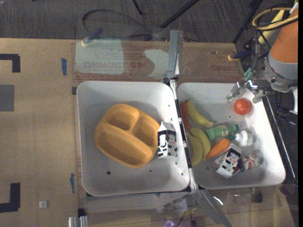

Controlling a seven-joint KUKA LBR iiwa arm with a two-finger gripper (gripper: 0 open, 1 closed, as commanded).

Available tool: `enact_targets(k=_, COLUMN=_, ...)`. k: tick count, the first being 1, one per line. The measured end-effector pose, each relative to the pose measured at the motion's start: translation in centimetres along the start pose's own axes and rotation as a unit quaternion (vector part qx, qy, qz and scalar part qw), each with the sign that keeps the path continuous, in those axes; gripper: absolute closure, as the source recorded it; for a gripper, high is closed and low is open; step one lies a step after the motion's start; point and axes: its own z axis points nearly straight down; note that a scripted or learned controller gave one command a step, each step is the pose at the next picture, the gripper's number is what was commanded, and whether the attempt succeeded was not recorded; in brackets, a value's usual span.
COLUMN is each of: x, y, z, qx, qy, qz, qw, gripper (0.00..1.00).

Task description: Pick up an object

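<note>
The light wooden bench is carrying two shallow white bins side by side, and the left white bin is holding a large orange plastic compartment tray with a small black-and-white milk carton leaning at the tray's right edge, close to the wall between the bins. The right white bin is crowded along its left and near parts: yellow toy bananas, a green bottle with a white cap, an orange toy carrot, a second printed carton and a small red-and-white can are lying packed together, several touching. The grey arm with its orange band is reaching in from the right, and its hand is hanging over the far right corner of that bin, just above a small round red-orange ball. Whether the hand is wide or narrow I cannot tell; nothing is showing as gripped, so by my judgement the pick is not yet done. The ball is sitting apart from the clutter with bare floor around it, though the bin's far wall and right rim are lying near, leaving little room on those sides.
</note>
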Motion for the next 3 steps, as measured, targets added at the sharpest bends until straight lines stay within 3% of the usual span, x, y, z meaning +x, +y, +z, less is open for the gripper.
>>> enact_targets(k=1, x=-0.7, y=-5.4, z=9.2, qx=-0.016, qy=-0.002, qz=-0.036, qw=0.9992, gripper=0.0)
enact_targets(k=2, x=4.9, y=-7.0, z=11.8, qx=-0.004, qy=-0.001, qz=-0.108, qw=0.9942, gripper=0.0)
enact_targets(k=3, x=4.7, y=-6.9, z=10.6, qx=-0.007, qy=-0.002, qz=-0.106, qw=0.9943, gripper=1.0)
